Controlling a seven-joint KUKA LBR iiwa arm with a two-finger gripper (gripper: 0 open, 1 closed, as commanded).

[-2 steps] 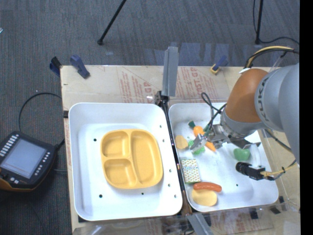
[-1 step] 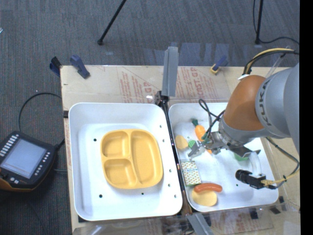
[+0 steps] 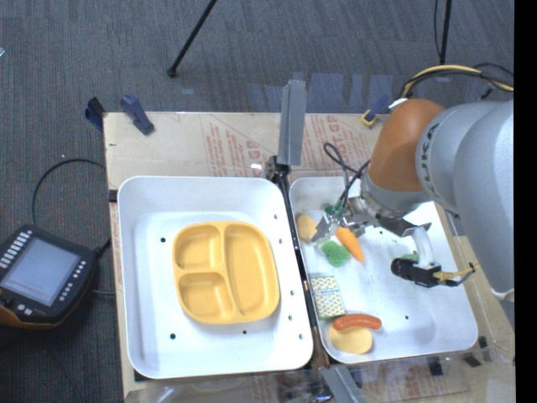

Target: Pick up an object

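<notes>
The end effector [image 3: 329, 225] hangs low in the upper left of the right bin [image 3: 453, 309], just beside an orange toy carrot [image 3: 351, 247] and a green toy vegetable [image 3: 336, 254]. Whether it is clenched or released cannot be told. Lower down lie a cracker packet [image 3: 326, 295] and a toy sausage [image 3: 357, 321]. The left bin [image 3: 143, 309] holds a yellow divided plate [image 3: 225, 272].

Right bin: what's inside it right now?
The right bin holds a carrot, green piece, pale lump, patterned packet, sausage and yellow disc. The arm covers its far corner.
</notes>
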